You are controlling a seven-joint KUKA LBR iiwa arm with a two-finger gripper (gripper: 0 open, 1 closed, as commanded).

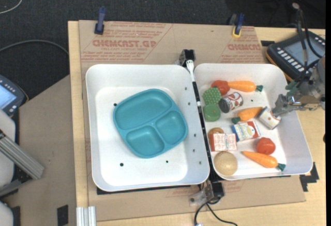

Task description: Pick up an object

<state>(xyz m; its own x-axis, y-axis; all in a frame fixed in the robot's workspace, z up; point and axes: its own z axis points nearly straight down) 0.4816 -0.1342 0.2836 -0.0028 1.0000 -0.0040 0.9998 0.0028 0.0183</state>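
Gripper sits at 3 o'clock in the right bin, tips just beside or touching a small white-grey carton; whether it is clenched or released, we cannot tell. We judge the carton the nearest target: descend square over it and close across its short side.

Nearest the camera: a tan ball, a carrot, a tomato. At the carton's 9 o'clock an orange piece crowds it. Far side: a second carrot. Left bin: a teal plate.
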